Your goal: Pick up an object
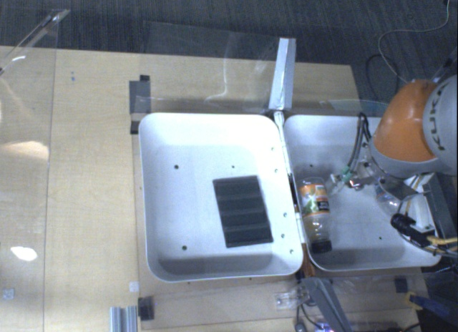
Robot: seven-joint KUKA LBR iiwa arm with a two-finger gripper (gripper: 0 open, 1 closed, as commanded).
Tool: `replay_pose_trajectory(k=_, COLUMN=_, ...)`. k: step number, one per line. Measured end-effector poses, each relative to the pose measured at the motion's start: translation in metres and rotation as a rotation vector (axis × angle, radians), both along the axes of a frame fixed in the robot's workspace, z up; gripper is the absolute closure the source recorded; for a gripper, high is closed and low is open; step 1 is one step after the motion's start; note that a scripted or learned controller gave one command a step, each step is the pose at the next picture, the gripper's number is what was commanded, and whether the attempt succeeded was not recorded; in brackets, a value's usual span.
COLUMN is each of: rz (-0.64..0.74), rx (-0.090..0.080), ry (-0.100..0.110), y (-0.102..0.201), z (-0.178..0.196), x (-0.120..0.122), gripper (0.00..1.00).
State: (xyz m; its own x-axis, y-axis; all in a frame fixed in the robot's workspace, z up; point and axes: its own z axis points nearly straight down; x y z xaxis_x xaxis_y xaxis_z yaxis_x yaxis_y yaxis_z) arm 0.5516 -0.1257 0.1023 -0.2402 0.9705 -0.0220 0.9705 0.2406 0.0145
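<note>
A black ridged rectangular pad (243, 211) lies flat in the middle of the left bin (164, 180). In the right bin (358, 241), a small bottle (315, 212) with an orange label and a dark cap lies along the left wall, cap toward the front. My gripper (342, 179) hangs low over the right bin, just right of the bottle's upper end. The arm's orange band (404, 134) sits above and to the right of it. Nothing shows between the fingers.
A clear plastic divider (283, 80) rises at the back between the two bins. Cables and a connector (411, 229) lie at the right bin's right side. Bare bin floor stretches around the pad and to the right of the bottle.
</note>
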Motion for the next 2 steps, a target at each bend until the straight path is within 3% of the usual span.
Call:
replay_pose_trajectory(k=1, rz=0.046, rx=-0.012, ry=-0.008, y=-0.001, z=-0.008, x=0.033, gripper=0.0)
replay_pose_trajectory(k=2, rz=-0.028, rx=0.017, ry=0.011, y=-0.028, z=0.047, x=0.057, gripper=0.0)
